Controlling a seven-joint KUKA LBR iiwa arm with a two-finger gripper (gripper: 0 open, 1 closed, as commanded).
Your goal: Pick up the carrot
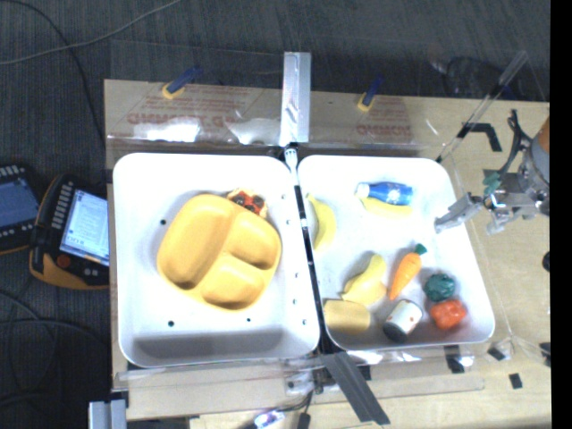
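The carrot [404, 275] is orange with a green top and lies at a slant in the right bin [420, 166], towards its front right. Its green end points to the back right. A yellow pear-shaped fruit [366, 277] lies just to its left, and a dark green vegetable [439, 286] just to its right. My gripper [502, 206] hangs at the right edge of the view, over the bench beside the bin's right rim. It is well to the back right of the carrot and apart from it, with nothing seen in its hold.
The right bin also holds a blue and white bottle [386, 193], a yellow banana [322, 222], a tan block [347, 315], a white and black cylinder [404, 318] and a red tomato [449, 312]. The left bin [143, 329] holds a big yellow shape [219, 248].
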